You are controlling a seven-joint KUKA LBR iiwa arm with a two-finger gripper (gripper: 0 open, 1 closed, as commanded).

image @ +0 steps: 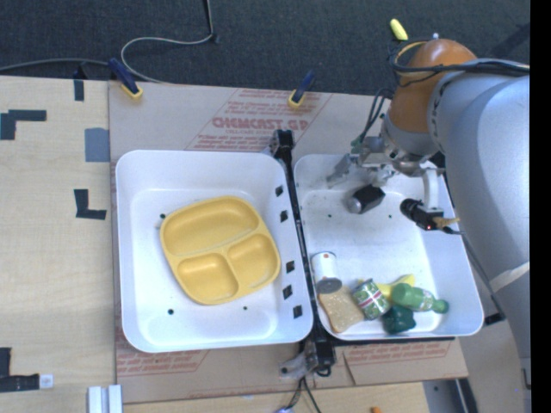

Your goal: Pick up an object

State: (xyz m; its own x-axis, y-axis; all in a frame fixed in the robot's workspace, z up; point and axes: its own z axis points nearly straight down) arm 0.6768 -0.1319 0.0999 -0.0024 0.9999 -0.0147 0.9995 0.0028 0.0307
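My gripper [366,194] hangs over the far part of the right bin [448,269], below the orange wrist band. Nothing lies directly beside it on the bin floor. Along that bin's near edge lie a small white cylinder [325,267], a tan speckled block [340,310], a green-labelled can [370,298], a light green bottle [417,298], a dark green item [398,320] and a bit of yellow [405,280]. A yellow divided plate [220,248] rests in the left bin [138,231].
The grey arm [491,170] covers the right bin's right side. Black clips [288,218] line the seam between the bins. Yellow clamps [301,91] and a cable [164,46] sit beyond the bins on the cardboard.
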